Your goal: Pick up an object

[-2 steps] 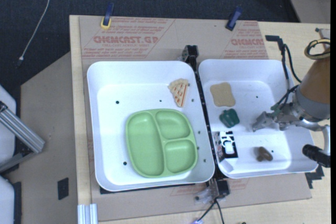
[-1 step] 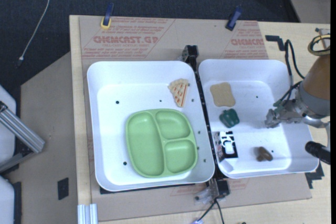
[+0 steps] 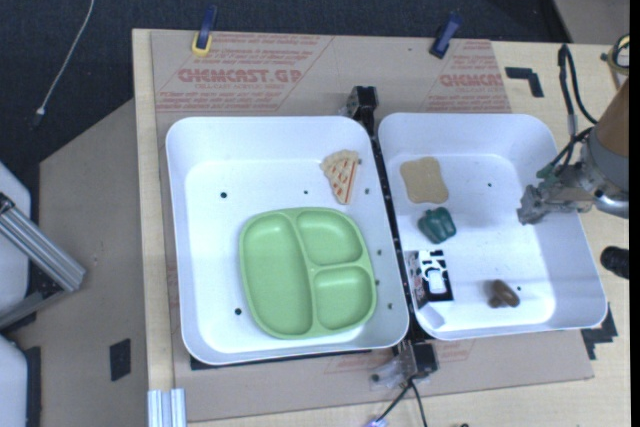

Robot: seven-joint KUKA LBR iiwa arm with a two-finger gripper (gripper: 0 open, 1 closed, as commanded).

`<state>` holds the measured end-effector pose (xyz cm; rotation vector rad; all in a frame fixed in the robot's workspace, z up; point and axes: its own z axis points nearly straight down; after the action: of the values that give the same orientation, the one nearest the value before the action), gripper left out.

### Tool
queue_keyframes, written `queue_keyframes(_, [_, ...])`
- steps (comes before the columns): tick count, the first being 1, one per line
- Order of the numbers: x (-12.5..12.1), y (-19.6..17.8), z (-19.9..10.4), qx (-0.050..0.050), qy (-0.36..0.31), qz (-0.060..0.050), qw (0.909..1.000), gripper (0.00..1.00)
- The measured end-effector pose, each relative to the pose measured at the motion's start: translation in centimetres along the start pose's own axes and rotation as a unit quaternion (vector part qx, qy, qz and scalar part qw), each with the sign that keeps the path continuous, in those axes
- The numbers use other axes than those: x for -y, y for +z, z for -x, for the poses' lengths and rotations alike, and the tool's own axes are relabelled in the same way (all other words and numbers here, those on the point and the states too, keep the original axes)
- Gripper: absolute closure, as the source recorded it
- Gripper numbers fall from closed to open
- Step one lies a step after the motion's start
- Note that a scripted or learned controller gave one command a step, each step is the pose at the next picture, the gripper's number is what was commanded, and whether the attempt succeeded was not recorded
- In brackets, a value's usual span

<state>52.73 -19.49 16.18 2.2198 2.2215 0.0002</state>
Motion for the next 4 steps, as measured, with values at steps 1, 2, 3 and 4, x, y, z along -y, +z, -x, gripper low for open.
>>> queue_keyframes(1, [-0.1,-4.3,-0.4,0.001,0.000,0.002,1.0000,1.00])
queue_keyframes(2, [-0.4,-8.8,-0.9,0.001,-0.001,0.003,1.0000,1.00])
queue_keyframes(3, [-0.4,-7.5,-6.4,-0.002,-0.003,-0.001,1.0000,1.00])
queue_keyframes(4, [0.0,-8.2,-12.2,-0.002,-0.003,-0.001,1.0000,1.00])
